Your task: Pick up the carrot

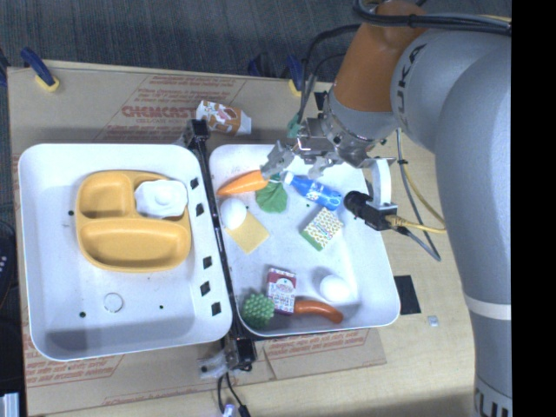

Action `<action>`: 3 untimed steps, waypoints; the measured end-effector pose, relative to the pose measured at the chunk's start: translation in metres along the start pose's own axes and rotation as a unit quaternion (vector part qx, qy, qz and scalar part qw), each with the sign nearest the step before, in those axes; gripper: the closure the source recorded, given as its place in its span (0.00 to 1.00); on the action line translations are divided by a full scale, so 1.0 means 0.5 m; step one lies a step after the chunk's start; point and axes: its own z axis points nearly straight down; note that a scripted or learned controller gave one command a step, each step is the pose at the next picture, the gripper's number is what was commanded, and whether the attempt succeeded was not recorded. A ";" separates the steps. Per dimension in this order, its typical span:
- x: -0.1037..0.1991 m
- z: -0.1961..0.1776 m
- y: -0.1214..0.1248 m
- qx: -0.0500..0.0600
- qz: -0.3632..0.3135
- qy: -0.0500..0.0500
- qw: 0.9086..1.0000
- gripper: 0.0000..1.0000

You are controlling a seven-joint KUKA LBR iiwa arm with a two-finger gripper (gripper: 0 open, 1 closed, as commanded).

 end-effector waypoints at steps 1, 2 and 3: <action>0.006 0.245 0.080 0.001 -0.035 0.000 0.999 0.00; 0.002 0.222 0.080 0.003 -0.036 -0.002 0.999 1.00; 0.111 0.074 0.000 0.000 0.068 0.000 0.998 1.00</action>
